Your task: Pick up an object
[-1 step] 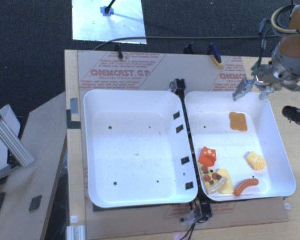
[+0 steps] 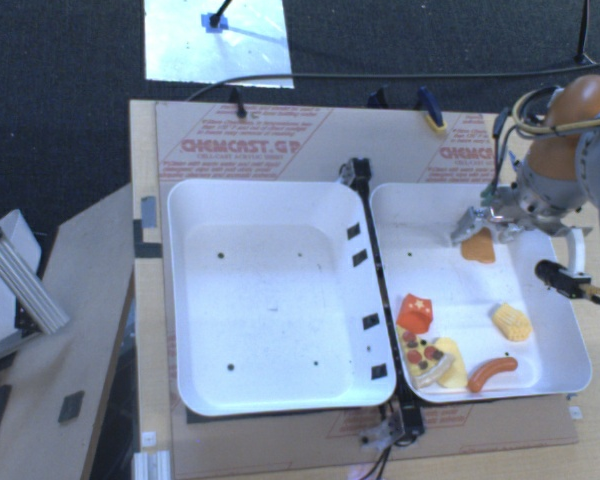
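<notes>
Orange piece (image 2: 479, 249) lies in right bin (image 2: 570, 368), far corner, directly under my tool (image 2: 477, 230). Tool spread apart, touching or just above it. No lift yet; closing and raising remain.

dark carpet (image 2: 60, 68) around wooden bench (image 2: 150, 148)
</notes>
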Robot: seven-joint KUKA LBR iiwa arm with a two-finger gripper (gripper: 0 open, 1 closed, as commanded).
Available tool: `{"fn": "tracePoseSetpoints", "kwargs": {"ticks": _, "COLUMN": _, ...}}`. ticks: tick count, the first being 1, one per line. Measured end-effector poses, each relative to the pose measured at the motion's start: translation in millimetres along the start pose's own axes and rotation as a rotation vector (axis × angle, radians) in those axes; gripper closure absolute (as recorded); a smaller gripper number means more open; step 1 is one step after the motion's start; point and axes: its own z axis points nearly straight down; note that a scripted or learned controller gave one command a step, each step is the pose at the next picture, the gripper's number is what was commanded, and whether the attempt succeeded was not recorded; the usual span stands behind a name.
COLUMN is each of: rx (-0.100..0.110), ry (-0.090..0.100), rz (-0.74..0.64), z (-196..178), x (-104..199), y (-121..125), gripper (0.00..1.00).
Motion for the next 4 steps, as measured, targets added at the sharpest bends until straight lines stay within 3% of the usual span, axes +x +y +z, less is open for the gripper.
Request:
{"fn": "tracePoseSetpoints", "kwargs": {"ticks": 1, "rx": -0.016, "ry": -0.004, "rz": -0.006, "z": -21.8, "x": 1.5, "y": 5.5, "gripper": 1.0}}
{"fn": "tracePoseSetpoints", "kwargs": {"ticks": 2, "rx": -0.015, "ry": -0.004, "rz": -0.007, "z": -21.3, "x": 1.7, "y": 5.3, "gripper": 0.0}}
{"fn": "tracePoseSetpoints", "kwargs": {"ticks": 3, "rx": -0.012, "ry": -0.001, "rz": -0.008, "z": 1.2, "x": 29.9, "y": 4.5, "gripper": 0.0}}
{"fn": "tracePoseSetpoints", "kwargs": {"ticks": 4, "rx": -0.005, "ry": 0.001, "rz": -0.001, "z": 2.3, "x": 46.7, "y": -74.7, "gripper": 0.0}}
